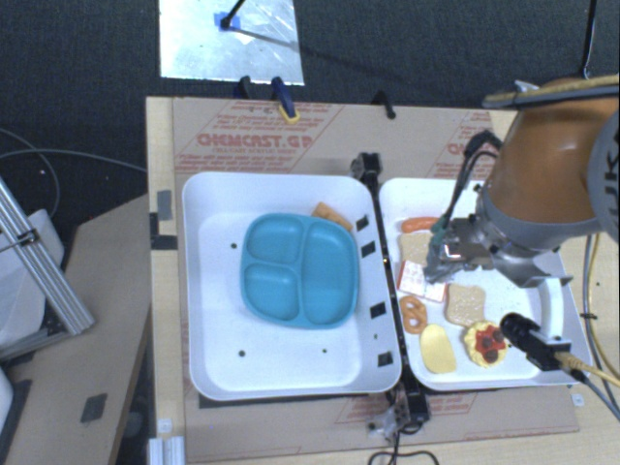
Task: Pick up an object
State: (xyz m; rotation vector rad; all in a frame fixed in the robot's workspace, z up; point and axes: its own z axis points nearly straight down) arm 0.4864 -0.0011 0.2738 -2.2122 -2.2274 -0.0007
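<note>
The arm (552, 182) reaches in over the right-hand bin (528, 376), its bulky orange-banded wrist hanging low above the clutter of toy food, and the gripper (448, 255) sits at the inner, left part of that bin, presumably because that is where the pieces lie thickest. Whether it is spread or closed I cannot tell; the metal parts blur together and nothing is plainly seen held in it. Right under and just left of the gripper lies a pale slice (415, 248), and just below it a small white card with red print (413, 281), which looks like the nearest candidate for a pick. Above the gripper, near the bin's far wall, rests a red sausage (419, 225). Below and a little right is a slice of toast (466, 304); further down lie a pretzel (414, 312), a yellow piece (438, 348) and a small pizza-like round (485, 343), all flat on the bin floor and close together, so a descent on one risks nudging its neighbours. Well away to the gripper's left, across the dividing wall, the other bin (218, 356) bears a blue divided plate (298, 268) with an orange-brown piece (331, 216) tucked behind its far edge, likely a place for things to go later. My judgement is that the pick is at the approach stage, with no object lifted yet
</note>
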